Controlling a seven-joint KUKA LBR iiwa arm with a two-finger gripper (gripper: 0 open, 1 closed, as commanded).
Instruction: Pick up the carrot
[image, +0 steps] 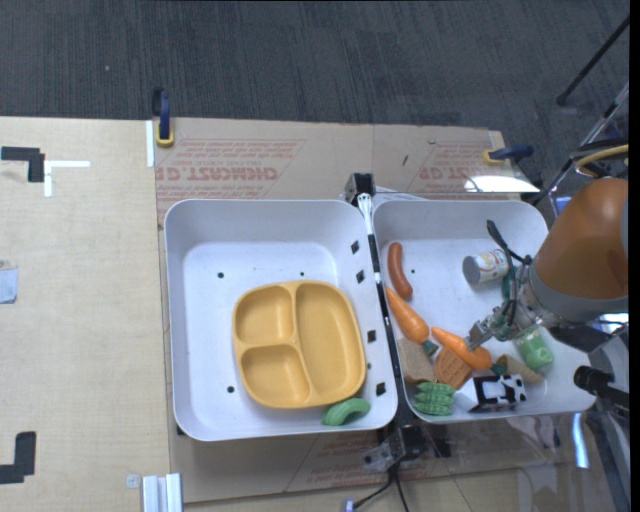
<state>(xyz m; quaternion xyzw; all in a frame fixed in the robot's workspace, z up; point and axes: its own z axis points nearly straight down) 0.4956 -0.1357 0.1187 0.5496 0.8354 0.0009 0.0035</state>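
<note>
— Position of the carrot (466, 352)?
— Right bin (440, 225), toward its front edge, lying beside a waffle piece (450, 372) and a second orange piece (408, 315).
— Gripper (497, 328)?
— Low over the bin, at the carrot's right end. Whether its fingers are spread or closed, I cannot tell.
— Left bin (200, 300)?
— Yellow divided plate (297, 343); green item (346, 410) at the front edge.
</note>
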